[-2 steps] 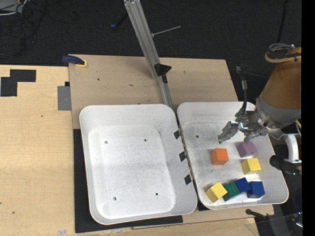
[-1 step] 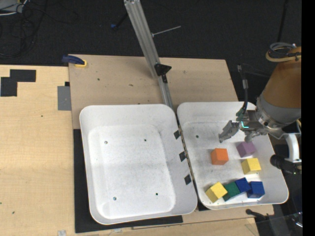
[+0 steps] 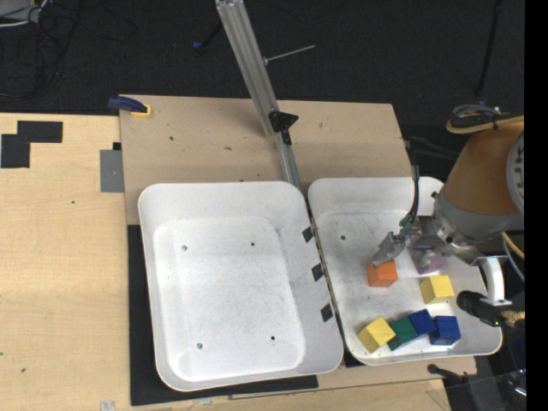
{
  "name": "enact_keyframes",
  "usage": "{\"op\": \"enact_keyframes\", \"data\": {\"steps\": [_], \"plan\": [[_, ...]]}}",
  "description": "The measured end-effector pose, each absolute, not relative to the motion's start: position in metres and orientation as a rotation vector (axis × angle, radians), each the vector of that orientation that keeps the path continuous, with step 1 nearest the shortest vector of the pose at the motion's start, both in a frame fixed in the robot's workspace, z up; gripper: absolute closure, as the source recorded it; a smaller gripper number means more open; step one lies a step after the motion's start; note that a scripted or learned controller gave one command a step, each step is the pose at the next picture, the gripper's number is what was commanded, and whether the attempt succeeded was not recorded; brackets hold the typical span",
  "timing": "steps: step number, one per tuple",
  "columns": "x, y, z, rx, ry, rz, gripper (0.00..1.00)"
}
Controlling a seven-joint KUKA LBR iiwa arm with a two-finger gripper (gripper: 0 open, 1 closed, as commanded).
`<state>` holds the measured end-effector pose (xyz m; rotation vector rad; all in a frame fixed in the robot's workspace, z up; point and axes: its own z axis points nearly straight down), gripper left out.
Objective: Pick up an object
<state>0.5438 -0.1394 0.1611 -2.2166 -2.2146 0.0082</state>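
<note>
While no writing is legible:
Gripper (image 3: 399, 248): fingers apart, above orange cube (image 3: 383, 273).
Right bin (image 3: 360, 208): blocks along front edge.

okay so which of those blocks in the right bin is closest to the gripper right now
The orange block, just below the gripper. The yellow, green and blue blocks lie farther toward the bin's front.

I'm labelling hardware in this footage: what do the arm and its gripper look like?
The arm is bulky and rounded, with a wide orange band above a grey wrist section. The gripper is small, grey metal, with slim fingers; a thin dark cable runs up beside it.
</note>
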Motion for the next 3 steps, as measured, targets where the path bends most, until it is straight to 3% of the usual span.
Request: {"op": "enact_keyframes", "data": {"steps": [1, 2, 3], "plan": [[0.5490, -0.1433, 0.1011, -2.217, -2.214, 0.008, 0.00], [0.5495, -0.1434, 0.0923, -2.224, -2.216, 0.002, 0.00], [0.5487, -0.1446, 0.1018, -2.230, -2.206, 0.001, 1.00]]}}
